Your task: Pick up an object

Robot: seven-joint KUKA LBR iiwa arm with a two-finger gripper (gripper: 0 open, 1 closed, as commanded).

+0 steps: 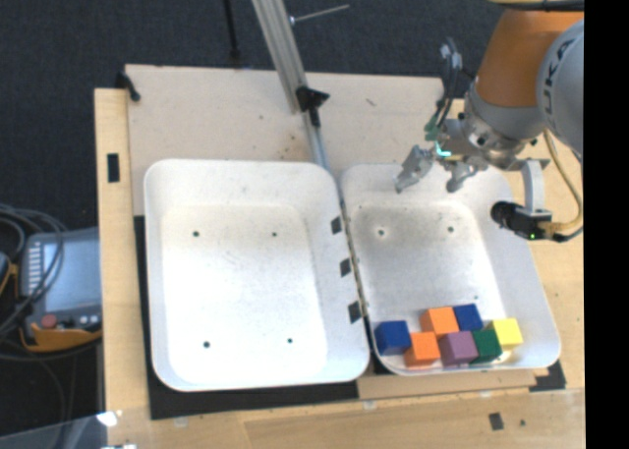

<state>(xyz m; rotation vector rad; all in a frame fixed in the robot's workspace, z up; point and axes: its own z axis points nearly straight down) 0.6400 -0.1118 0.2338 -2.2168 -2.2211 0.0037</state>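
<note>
— Above the far end of the right bin, where are your fingers?

— Raised and spread apart, nothing between them. I judge that's the ready stance before a descent.

— And the target?

— Coloured blocks cluster in the near corner, well apart from me, probably slid there together. The left bin bears none.

— Any markings?

— None legible; resolution is poor.

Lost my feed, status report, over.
Hand open, holding nothing, above right bin's far end. Coloured blocks clustered at its near edge. Nothing between.
</note>
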